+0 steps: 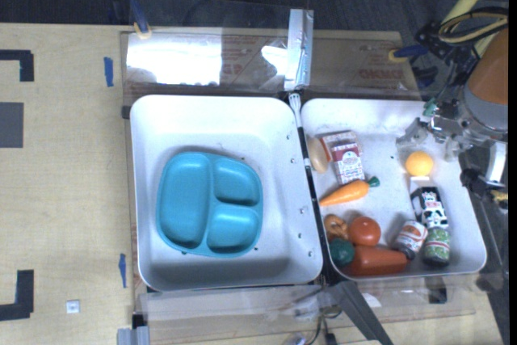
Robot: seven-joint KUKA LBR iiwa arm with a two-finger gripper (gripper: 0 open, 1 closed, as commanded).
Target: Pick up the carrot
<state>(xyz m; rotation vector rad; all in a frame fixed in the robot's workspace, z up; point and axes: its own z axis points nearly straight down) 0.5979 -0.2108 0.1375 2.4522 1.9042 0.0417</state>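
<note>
Carrot [347, 192] lying near the right bin's [380, 113] left edge, green tip pointing right, red carton [345, 155] just behind it, tomato [365, 231] in front, blue tray [212, 203] in the left bin [161, 121], arm [485, 85] at the right bin's far right corner, gripper state impossible to tell

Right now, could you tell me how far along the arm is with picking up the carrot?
Nothing looks done yet: the carrot lies in the right bin, among the other toy foods, beside the red carton. In hand: the gripper sits at the bin's upper right, apart from the carrot and nearer the orange ball. Left: move to the carrot, grasp it and lift.
</note>
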